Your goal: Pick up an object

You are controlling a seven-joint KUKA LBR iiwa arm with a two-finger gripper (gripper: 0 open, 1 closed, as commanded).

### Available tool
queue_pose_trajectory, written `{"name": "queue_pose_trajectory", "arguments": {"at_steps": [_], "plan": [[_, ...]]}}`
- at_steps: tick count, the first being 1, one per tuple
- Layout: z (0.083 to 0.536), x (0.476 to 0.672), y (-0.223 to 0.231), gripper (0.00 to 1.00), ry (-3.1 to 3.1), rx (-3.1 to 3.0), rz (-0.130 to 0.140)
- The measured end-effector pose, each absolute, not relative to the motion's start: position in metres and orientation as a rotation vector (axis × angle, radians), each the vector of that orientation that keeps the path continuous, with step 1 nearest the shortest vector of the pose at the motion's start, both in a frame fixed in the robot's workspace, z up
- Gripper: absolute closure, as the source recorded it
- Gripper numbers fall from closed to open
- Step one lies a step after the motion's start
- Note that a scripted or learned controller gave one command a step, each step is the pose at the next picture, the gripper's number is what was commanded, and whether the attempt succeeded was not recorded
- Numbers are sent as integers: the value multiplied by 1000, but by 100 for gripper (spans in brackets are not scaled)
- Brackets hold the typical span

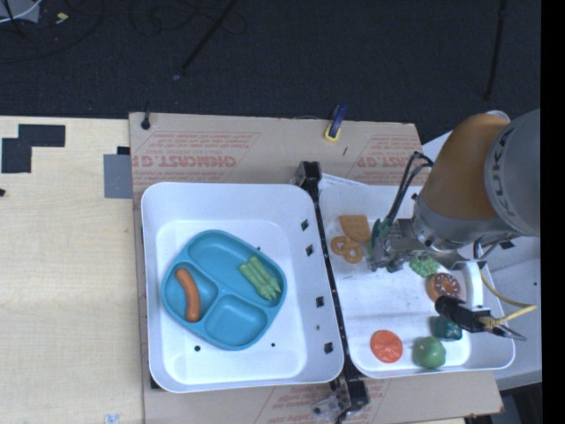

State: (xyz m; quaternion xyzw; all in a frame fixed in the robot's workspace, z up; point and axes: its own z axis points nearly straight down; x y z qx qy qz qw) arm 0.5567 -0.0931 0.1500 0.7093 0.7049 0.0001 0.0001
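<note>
Dark carpet floor (265, 42) with loose cables (35, 7) up top, light wood bench (62, 272) under brown cardboard sheet (229, 148).

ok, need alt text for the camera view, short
A grey-and-orange robot arm reaches from the right into the right white bin, its gripper low beside a pretzel, with a red tomato and green apple nearby. The left white bin holds a blue divided plate with a sausage and green beans.
</note>
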Motion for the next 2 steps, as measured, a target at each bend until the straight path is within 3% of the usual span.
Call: {"name": "queue_pose_trajectory", "arguments": {"at_steps": [1, 2], "plan": [[210, 554, -88, 100, 2222, 2221, 0], [228, 554, -88, 100, 2223, 2221, 0]]}}
